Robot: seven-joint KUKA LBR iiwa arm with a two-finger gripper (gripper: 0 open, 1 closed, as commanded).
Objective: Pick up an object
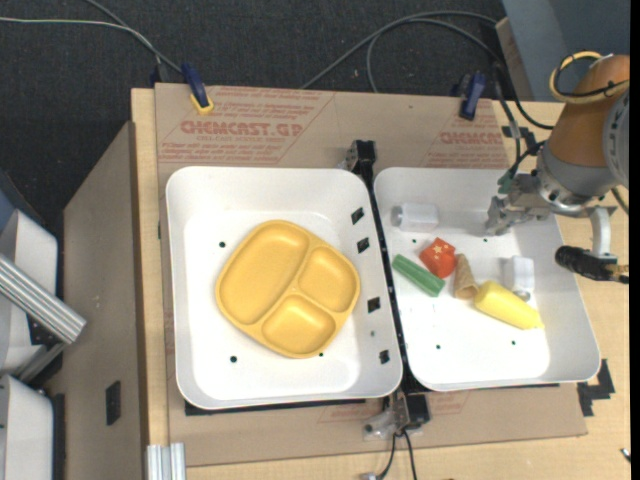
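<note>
Left bin (190, 268): yellow tray (287, 288).

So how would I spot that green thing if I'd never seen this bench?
Look in the right-hand white bin, at its left side near the divider. The green stick lies slanted there, just left of the red block; it is the sole green item, long and thin.
</note>
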